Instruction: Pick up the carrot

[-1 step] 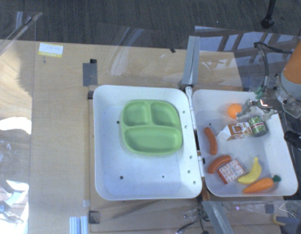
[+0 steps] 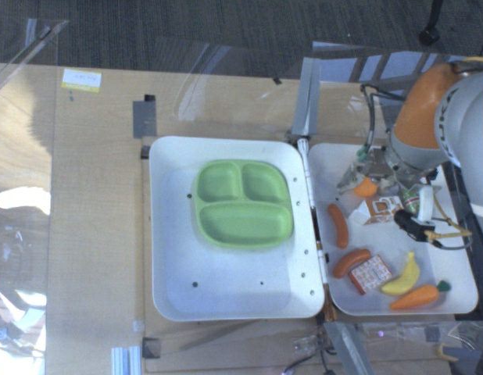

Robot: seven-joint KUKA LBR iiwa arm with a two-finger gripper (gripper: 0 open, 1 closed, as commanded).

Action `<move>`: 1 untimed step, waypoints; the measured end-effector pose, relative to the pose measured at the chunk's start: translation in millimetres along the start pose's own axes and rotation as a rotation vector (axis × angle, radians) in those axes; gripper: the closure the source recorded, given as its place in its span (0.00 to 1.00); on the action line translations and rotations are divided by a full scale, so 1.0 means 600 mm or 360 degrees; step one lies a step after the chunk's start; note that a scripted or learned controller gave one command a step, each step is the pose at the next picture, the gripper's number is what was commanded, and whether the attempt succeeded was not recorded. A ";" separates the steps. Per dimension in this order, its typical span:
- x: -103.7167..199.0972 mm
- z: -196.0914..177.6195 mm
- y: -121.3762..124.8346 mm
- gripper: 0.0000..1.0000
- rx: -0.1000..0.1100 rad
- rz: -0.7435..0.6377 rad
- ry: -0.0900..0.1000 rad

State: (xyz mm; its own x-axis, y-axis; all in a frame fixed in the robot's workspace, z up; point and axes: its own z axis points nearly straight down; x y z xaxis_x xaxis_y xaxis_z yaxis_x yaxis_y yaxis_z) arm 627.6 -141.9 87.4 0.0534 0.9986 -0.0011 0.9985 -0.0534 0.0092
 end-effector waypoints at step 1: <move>0.000 -0.014 -0.005 1.00 0.0025 -0.0004 0.0003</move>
State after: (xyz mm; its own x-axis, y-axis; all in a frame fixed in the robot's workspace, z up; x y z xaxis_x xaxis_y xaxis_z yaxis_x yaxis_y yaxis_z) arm 624.6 -141.9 95.9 0.0511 0.9987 0.0005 0.9987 -0.0511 -0.0065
